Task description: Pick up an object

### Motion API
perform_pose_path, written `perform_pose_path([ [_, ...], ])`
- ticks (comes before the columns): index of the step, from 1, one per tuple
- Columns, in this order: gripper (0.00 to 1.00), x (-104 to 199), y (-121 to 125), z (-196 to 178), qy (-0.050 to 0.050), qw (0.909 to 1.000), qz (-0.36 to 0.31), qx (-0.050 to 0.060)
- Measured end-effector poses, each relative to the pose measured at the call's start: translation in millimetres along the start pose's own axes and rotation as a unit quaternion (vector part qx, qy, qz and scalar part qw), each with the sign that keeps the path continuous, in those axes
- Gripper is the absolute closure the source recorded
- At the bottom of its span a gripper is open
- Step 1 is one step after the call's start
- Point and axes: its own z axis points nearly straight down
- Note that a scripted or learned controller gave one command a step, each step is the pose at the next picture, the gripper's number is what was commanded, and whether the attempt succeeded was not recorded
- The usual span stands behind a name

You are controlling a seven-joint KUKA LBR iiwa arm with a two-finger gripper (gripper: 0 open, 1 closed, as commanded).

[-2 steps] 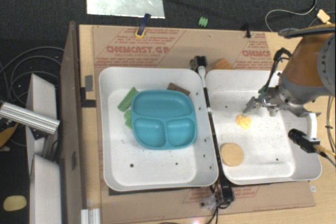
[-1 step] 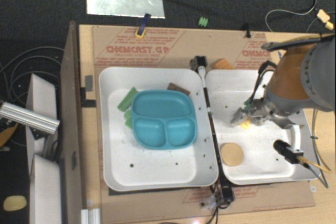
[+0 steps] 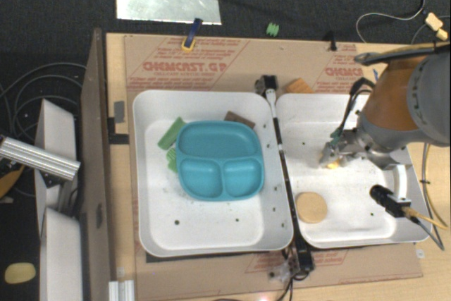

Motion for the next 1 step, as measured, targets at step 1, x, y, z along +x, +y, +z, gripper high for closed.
perform_pose_path([
  [1,1.00,78.8,5.9,-111.1,0.002,1.0000,-0.004,-0.004],
])
